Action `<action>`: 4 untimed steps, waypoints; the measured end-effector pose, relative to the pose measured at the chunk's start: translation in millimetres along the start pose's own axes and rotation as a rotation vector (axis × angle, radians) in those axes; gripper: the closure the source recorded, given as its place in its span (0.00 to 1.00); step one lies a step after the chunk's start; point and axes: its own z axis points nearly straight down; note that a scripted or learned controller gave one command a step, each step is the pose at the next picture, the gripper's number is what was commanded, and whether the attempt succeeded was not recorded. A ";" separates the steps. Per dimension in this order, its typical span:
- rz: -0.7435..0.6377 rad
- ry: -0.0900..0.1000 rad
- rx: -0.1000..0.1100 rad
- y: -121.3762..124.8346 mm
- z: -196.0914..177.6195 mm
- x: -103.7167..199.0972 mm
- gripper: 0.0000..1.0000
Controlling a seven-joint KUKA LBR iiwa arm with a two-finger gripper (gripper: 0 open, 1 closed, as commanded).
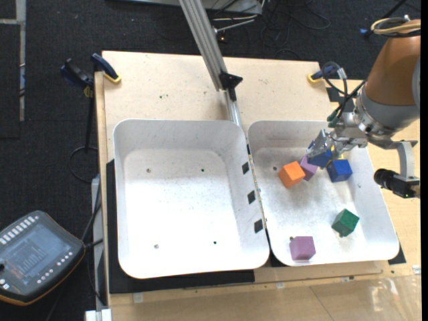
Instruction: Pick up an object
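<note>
So the likely target is the cluster in the right bin point(384, 212): a blue cube point(340, 170), a lilac block point(309, 167) and an orange cube point(291, 174) all bunched together near the bin's far side. The gripper point(326, 149) is right down on top of that bunch, over the lilac and blue pieces. Can't tell how wide it's open or whether it's got anything, too much clutter there. My take: commit to one block, center on it, come straight down, or a neighbour gets nudged. The green cube point(345, 222) and purple cube point(302, 247) sit well apart, easier picks honestly.
</note>
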 end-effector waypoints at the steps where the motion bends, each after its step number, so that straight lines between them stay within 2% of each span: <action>1: 0.000 0.000 0.000 0.3 -1.0 43.5 1.00; 4: 0.000 0.000 -0.001 6.9 -15.3 214.2 1.00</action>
